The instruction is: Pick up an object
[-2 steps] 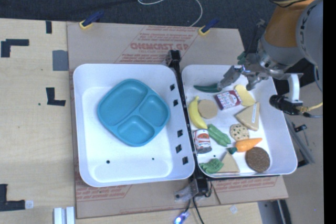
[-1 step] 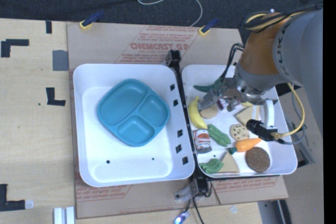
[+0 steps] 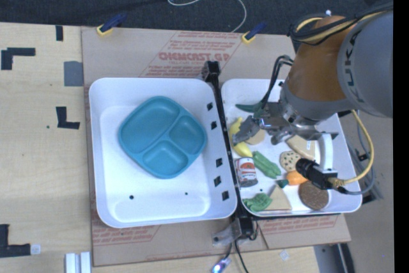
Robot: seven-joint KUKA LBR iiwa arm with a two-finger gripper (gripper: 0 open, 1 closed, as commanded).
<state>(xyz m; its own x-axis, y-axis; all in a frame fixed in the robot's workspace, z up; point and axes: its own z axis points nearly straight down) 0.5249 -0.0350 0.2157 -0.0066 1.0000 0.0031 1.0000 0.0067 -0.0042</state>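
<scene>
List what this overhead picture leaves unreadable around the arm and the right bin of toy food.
- Pincer: small and dark against the clutter, camera view; whether it grips anything is unclear.
- Right bin: its far right part is covered by the arm.
- Small can: label too small to read.
- Yellow piece beside the pincer: too blurred to identify.

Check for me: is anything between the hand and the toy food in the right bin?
Nothing visible. The hand hangs directly over the yellow piece and the green piece at the right bin's left side.
</scene>
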